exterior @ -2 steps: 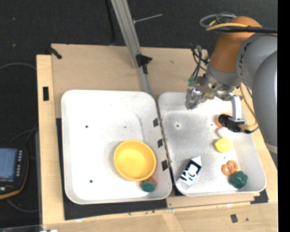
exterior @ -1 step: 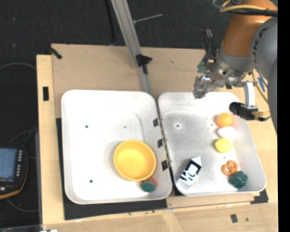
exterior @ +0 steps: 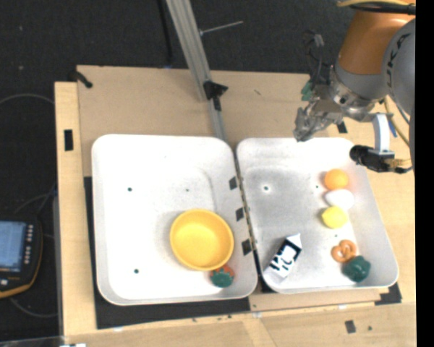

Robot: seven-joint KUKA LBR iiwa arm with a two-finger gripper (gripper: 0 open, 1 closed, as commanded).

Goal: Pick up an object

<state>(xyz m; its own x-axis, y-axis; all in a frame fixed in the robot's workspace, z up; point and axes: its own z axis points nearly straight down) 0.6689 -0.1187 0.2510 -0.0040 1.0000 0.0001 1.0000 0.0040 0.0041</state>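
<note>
Bench (exterior: 152, 100), two shallow white plastic bins side by side. End effector (exterior: 304, 130) above far rim of right bin (exterior: 289, 172).

Right bin, nearer the camera than the end effector:
- orange ball (exterior: 336, 178), white ball (exterior: 339, 199), yellow ball (exterior: 335, 217) in a touching column;
- orange pretzel-shaped ring (exterior: 343, 251) beside dark green lump (exterior: 358, 268);
- black-and-white carton (exterior: 284, 257), near-left corner.

Left bin (exterior: 145, 172), left of end effector:
- round yellow plastic bowl (exterior: 201, 239);
- small green-and-red toy (exterior: 222, 276) at bowl's near edge.
</note>
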